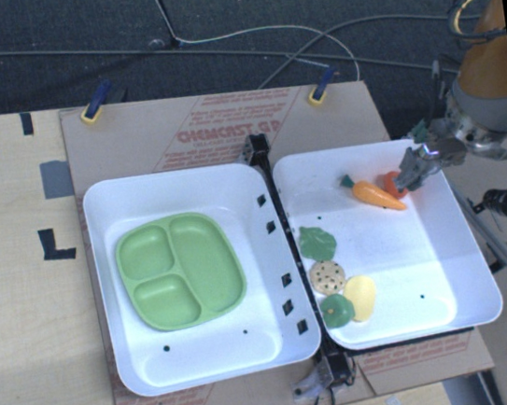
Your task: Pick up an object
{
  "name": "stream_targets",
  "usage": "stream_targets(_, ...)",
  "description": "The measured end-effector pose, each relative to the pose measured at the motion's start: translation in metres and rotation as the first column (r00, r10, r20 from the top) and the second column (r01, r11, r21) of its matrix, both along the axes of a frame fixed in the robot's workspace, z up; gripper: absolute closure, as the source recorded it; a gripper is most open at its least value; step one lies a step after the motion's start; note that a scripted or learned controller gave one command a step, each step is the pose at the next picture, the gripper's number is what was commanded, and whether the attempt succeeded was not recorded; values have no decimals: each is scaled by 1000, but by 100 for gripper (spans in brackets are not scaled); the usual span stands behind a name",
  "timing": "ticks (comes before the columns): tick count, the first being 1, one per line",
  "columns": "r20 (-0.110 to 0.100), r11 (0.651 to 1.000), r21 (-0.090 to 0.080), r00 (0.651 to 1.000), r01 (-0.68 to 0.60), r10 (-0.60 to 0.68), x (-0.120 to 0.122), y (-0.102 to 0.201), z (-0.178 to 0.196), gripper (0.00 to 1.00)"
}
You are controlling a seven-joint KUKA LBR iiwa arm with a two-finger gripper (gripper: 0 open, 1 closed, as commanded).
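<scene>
Two fingers (415,166) close around a red object (390,182) beside the carrot (377,194), gripper (409,175) in the right bin (439,306).

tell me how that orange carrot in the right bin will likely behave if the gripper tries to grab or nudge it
The carrot looks like a small moulded toy, so probably stiff and light. Its tapered, rounded body lies flat on the smooth floor of the right bin, so a nudge may make it slide or roll. The narrowing shape could also slip out of the gripper.
</scene>
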State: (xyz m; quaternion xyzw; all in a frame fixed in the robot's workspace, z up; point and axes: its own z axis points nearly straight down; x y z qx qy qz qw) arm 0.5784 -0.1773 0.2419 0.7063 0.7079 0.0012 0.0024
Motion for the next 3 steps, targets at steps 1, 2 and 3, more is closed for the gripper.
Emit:
stream_targets(1, -5, 1000, 2, 1000, 1, -1, 0, 0, 20, 100)
stream_targets(2, -6, 1000, 3, 1000, -3, 3, -4, 52, 22, 100)
stream_targets(3, -7, 1000, 3, 1000, -5, 5, -7, 111, 22, 100)
